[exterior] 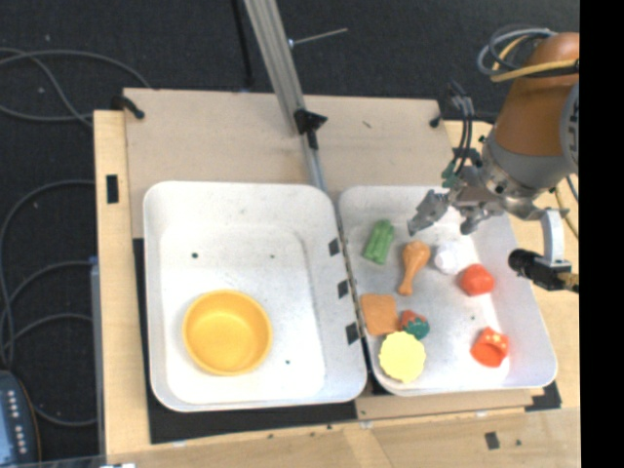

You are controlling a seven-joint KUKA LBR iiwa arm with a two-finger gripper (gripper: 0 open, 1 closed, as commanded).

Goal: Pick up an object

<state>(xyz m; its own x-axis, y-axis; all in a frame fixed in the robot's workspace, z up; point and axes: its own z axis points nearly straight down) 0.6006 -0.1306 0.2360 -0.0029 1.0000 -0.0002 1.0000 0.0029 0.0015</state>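
My gripper (pixel 446 220) hangs over the back of the right bin (pixel 526 369), open, with nothing between its fingers. Just below it lie a small white object (pixel 450 257) and a tan drumstick (pixel 413 264). A green vegetable (pixel 378 242) rests to the left of the fingers. A red tomato (pixel 476 280) sits right of the white object. Nearer the front are a red pepper (pixel 489 347), a yellow disc (pixel 402 357), an orange-brown square (pixel 378 312) and a small red and green piece (pixel 413 324).
The left bin (pixel 166 213) holds a yellow bowl (pixel 227 331) at its front left. A slanted metal rail (pixel 283 66) runs down to the gap between the bins at the back. The arm's orange band (pixel 536 115) rises at the right edge.
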